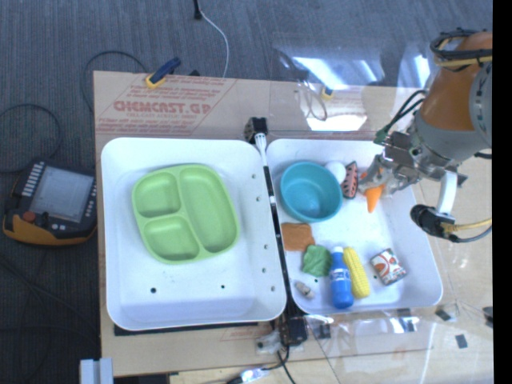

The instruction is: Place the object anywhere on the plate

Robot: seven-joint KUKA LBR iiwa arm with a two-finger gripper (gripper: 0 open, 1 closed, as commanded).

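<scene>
Carrot (373, 198) sits pinched at its top between the fingers of my hand (382, 181), over the far right part of the right bin (416, 250). The green divided plate (185, 212) lies in the left bin (128, 290), well apart from it. Left of my hand are a blue bowl (310, 190), a white egg (335, 169) and a dark toy (350, 180). Nearer lie toast (297, 236), lettuce (317, 260), a blue bottle (340, 278), corn (357, 273) and a small can (386, 266).
</scene>
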